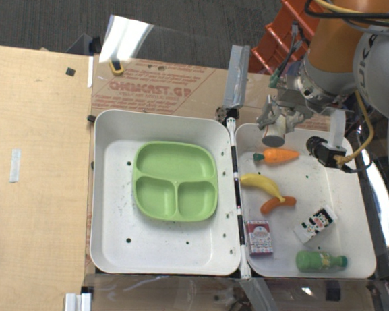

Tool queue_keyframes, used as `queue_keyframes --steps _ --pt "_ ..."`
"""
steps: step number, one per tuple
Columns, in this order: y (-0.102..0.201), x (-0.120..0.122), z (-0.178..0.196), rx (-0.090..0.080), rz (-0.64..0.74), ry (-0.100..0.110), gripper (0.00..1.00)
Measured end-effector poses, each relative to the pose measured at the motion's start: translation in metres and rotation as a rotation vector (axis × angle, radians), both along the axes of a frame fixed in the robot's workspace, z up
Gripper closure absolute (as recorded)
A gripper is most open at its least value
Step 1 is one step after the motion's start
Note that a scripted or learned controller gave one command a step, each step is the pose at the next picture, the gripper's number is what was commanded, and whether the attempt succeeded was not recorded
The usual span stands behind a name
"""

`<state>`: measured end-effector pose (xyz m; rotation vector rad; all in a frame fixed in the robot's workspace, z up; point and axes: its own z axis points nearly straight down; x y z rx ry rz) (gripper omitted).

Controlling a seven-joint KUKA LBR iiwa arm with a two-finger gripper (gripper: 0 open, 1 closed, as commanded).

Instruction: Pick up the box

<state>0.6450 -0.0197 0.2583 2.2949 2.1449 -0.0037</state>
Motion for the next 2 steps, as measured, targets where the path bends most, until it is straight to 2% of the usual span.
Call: queue_keyframes --steps 1,2 --pt "0.032 -0.029 -0.046 0.000 -0.028 0.004 1.00" --pt "0.017 -0.038 -0.031 0.000 -0.052 0.001 1.00"
